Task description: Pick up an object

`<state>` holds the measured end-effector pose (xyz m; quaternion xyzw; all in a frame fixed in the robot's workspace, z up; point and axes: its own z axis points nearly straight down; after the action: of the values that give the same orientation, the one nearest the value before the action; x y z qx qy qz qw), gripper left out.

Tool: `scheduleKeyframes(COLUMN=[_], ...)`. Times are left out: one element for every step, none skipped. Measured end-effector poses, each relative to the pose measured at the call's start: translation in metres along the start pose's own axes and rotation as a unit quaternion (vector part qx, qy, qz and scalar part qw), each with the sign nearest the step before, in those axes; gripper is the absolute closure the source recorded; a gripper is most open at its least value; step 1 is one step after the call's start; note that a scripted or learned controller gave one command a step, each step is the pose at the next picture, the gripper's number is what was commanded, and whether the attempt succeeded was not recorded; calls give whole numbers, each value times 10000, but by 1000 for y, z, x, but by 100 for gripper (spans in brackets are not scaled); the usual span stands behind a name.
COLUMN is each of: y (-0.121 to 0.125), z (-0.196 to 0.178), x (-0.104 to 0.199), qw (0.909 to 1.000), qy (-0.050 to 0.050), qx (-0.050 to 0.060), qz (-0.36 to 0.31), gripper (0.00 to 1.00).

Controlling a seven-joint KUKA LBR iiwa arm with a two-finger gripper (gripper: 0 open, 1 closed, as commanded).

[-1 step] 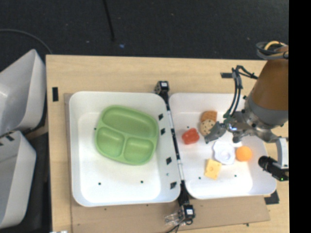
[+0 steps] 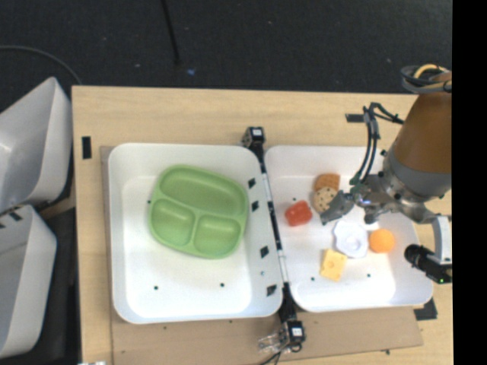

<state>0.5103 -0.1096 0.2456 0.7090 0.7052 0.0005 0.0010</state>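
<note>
The white round object (image 2: 351, 241) lies in the right bin (image 2: 304, 295), a flat pale disc between the orange ball (image 2: 382, 240) and the yellow cheese wedge (image 2: 332, 265). I judge I'm in the approach: my hand (image 2: 358, 207) hovers just above it; whether it's released or clenched I cannot tell. Next, lower squarely.

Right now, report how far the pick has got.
Done: the gripper is low over the right bin, among the cookie, red piece, white item, orange ball and cheese. In hand: nothing visibly lifted; all lie on the floor. Left: grasp one and raise it.
</note>
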Motion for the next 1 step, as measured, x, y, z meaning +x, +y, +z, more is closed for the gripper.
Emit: scheduleKeyframes(y=[5], z=[61], x=[3], qw=[10000], qy=[2], qx=[35], qz=[-15], gripper=[0])
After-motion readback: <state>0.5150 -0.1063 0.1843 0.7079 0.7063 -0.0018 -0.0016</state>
